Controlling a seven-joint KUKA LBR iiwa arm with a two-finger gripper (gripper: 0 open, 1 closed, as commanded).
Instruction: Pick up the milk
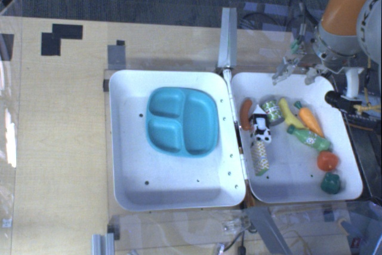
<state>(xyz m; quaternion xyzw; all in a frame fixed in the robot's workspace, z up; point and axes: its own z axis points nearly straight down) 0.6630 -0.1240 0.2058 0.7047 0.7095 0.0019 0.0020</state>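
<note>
The small black-and-white cow-patterned milk carton (260, 127) lay in the right white bin (346, 188), near its left wall, between a brown sausage (246, 110) and a green tin (273, 109). The two-finger metal gripper (296, 71) hung over the bin's far rim, its prongs spread, grasping nothing.

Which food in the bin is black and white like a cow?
The milk carton, beside the sausage. Every other item there is a plain red, yellow, orange or green.
</note>
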